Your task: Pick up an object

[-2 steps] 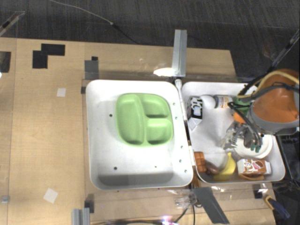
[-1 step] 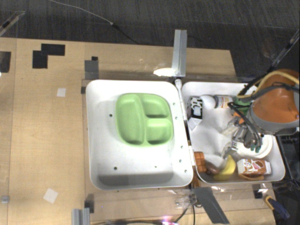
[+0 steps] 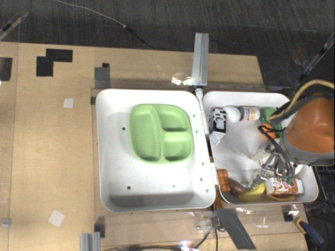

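Camera view from above, at a slant: a wooden tabletop (image 3: 47,156) is seen carrying two shallow white bins side by side. The left bin (image 3: 112,192) holds a green divided tray (image 3: 159,132), lying flat near its middle. The right bin (image 3: 235,143) holds a jumble of small objects. Along its far wall a white bottle (image 3: 243,113) lies on its side, with a black-and-white package (image 3: 218,121) just to its left and something green (image 3: 269,113) to its right. At the near edge a brown waffle-like piece (image 3: 223,181) is seen in the left corner, a yellow banana (image 3: 253,193) beside it, and a small carton with red print (image 3: 283,187) to the banana's right.

The arm is seen reaching in from the right, its orange band (image 3: 313,129) hanging over the right bin's right side. The end effector (image 3: 272,163) is lowered into that bin, just above the banana and the carton. Whether its fingers are open or closed cannot be told, since cables and metal parts blur together there. No object is clearly seen between them.
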`<state>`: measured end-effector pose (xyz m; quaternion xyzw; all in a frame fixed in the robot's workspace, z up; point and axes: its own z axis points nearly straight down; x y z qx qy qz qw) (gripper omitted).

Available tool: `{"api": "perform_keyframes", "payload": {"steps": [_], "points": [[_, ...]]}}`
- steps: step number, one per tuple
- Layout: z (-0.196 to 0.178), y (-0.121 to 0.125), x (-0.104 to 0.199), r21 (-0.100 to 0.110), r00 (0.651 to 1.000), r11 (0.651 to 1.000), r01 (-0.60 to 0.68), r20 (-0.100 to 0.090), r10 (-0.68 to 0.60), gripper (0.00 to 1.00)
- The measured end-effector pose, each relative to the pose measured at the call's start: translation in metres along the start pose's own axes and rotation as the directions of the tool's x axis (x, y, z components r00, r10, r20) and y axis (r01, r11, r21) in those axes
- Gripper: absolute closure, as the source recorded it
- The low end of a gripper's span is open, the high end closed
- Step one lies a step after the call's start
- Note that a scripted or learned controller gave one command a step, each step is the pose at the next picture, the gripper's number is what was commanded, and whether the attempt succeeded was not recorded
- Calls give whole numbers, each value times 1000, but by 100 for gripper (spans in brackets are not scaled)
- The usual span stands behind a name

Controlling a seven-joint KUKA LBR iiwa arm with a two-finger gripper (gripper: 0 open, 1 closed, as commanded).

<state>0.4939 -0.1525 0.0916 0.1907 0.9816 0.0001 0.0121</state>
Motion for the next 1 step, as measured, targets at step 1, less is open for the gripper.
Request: {"api": "perform_keyframes", "payload": {"steps": [1], "points": [[0, 6, 3, 4, 1000, 1000, -14, 1, 14, 0]]}}
